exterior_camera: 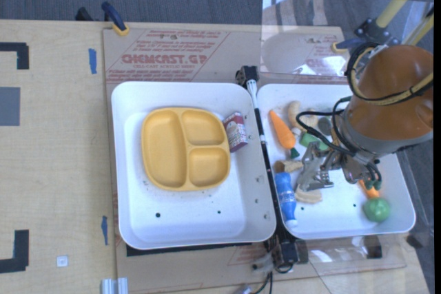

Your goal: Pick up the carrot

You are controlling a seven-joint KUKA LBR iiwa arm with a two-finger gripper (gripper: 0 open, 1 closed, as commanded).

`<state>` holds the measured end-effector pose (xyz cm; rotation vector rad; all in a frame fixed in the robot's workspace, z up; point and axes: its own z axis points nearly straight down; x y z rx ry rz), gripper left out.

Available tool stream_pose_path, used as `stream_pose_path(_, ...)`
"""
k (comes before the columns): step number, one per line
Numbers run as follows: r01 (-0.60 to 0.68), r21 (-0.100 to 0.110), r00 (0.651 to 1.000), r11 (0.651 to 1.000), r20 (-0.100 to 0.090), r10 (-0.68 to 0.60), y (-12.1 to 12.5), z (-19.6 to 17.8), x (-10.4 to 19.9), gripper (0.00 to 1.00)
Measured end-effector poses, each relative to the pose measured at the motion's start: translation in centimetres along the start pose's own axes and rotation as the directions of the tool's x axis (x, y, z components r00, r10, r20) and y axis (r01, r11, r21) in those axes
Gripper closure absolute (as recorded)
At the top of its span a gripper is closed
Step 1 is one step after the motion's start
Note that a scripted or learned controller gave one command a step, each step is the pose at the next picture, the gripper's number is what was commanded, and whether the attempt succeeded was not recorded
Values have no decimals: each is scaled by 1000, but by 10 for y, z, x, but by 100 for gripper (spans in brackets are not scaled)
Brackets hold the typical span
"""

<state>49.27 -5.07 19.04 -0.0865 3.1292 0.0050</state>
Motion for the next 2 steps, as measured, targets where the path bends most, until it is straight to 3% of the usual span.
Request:
stream_pose_path(1,140,-5,990,990,0,-140,151,-32,-56,100)
stream_pose_path(2,129,0,992,992,-3,-129,145,-30,-56,0)
